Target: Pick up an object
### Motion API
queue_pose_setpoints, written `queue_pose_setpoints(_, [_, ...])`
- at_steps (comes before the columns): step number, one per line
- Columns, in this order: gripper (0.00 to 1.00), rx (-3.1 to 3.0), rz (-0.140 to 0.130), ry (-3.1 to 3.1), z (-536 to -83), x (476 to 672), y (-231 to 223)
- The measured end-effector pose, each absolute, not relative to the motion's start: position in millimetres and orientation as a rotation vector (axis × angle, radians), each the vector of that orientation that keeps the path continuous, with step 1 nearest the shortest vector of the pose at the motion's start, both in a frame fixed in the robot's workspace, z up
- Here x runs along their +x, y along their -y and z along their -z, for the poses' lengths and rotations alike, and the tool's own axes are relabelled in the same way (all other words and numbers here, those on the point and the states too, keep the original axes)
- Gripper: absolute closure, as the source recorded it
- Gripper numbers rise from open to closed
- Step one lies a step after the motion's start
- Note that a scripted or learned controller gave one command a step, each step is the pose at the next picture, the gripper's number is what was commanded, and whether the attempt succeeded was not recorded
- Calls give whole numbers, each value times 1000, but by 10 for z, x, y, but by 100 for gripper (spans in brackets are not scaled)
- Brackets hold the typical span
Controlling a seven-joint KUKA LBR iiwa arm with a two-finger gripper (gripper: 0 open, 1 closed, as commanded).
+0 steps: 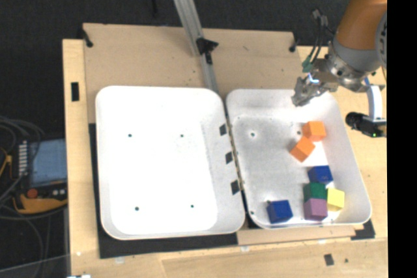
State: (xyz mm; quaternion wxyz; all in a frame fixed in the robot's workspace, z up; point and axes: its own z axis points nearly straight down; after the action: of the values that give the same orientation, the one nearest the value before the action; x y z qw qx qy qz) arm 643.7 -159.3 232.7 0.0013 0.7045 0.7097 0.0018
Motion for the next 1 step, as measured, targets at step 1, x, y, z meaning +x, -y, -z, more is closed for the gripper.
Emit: queue_pose_setpoints(1, [100, 2210, -6, -2229, -2437, 6514, 1016])
